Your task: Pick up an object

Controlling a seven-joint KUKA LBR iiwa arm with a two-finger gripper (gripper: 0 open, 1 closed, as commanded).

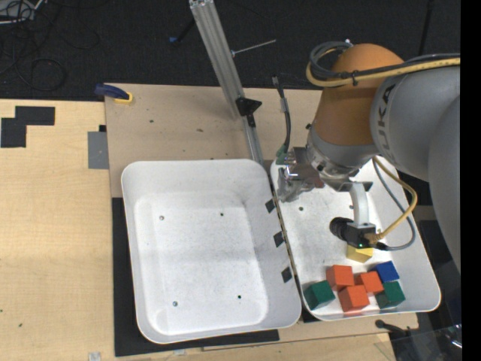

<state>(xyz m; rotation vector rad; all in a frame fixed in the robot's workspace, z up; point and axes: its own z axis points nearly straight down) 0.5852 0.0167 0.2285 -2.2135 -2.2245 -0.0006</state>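
Right now the gripper (289, 180) is low over the far-left corner of the right bin (312, 235), just beside the edge shared with the left bin (203, 254). Jaws open or closed: can't tell from this angle. Candidate objects are all in the right bin, bunched at its near end and well apart from the gripper: orange blocks (353, 298), green blocks (319, 293), a blue block (387, 271) and a yellow block (361, 253) slightly further in. The arm (421, 126) comes in from the right. Progress: looks like nothing picked yet. Still left, by my read: travel to a block, close on it, lift.
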